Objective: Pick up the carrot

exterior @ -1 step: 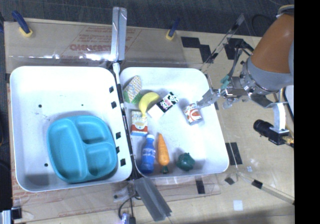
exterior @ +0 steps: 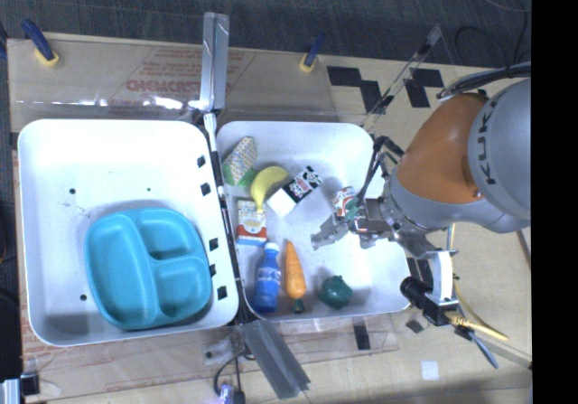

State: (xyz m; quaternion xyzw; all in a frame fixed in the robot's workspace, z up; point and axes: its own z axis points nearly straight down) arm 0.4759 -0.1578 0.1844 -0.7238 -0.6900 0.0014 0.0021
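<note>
Two shallow white bins sit side by side on the tabletop [exterior: 379, 63]. The left bin [exterior: 54, 167] holds a blue compartment tray [exterior: 149, 267] lying toward its near side. The right bin [exterior: 298, 136] holds several small things. The carrot [exterior: 293, 272] lies near that bin's front wall, its length running front to back, just beside a blue bottle [exterior: 265, 277] on its left and with a dark green pepper-like item [exterior: 335, 291] apart from it on its right. Farther back in the same bin are a banana [exterior: 267, 183], a striped corn-like piece [exterior: 240, 161] beside the divider, a small red and white box [exterior: 251, 221], and a black and white carton [exterior: 298, 188] that rests against the banana's near end.

The grey arm with its orange band [exterior: 442, 158] reaches in over the right bin's right edge. The claw [exterior: 332, 230] hovers over the bin's middle, behind and to the right of the carrot and apart from it. Nothing is seen between its fingers, and whether they are spread or closed cannot be told from this angle.
</note>
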